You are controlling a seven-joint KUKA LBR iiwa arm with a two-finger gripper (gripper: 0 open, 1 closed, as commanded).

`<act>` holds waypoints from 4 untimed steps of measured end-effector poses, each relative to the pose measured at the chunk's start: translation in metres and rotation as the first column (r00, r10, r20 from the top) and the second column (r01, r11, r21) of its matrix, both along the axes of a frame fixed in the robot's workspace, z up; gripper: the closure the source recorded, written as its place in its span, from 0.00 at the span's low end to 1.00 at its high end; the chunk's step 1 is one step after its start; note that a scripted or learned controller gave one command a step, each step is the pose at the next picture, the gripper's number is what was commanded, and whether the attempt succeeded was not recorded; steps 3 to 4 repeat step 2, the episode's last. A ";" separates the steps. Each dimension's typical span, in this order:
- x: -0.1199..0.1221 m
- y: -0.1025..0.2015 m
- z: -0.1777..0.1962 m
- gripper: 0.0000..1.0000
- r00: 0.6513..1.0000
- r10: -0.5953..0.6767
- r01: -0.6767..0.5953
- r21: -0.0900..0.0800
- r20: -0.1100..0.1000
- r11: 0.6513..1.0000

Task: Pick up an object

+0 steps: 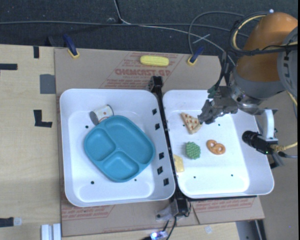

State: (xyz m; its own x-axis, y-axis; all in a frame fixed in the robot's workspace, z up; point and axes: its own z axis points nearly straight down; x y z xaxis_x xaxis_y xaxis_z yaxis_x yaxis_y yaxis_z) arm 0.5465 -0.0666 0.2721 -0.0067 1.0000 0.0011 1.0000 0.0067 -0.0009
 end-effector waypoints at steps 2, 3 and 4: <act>0.008 0.113 -0.031 1.00 1.000 0.000 0.000 0.000 -0.002 1.000; 0.008 0.113 -0.031 1.00 1.000 0.000 0.000 0.000 -0.002 1.000; 0.008 0.113 -0.031 1.00 1.000 0.000 0.000 0.000 -0.002 1.000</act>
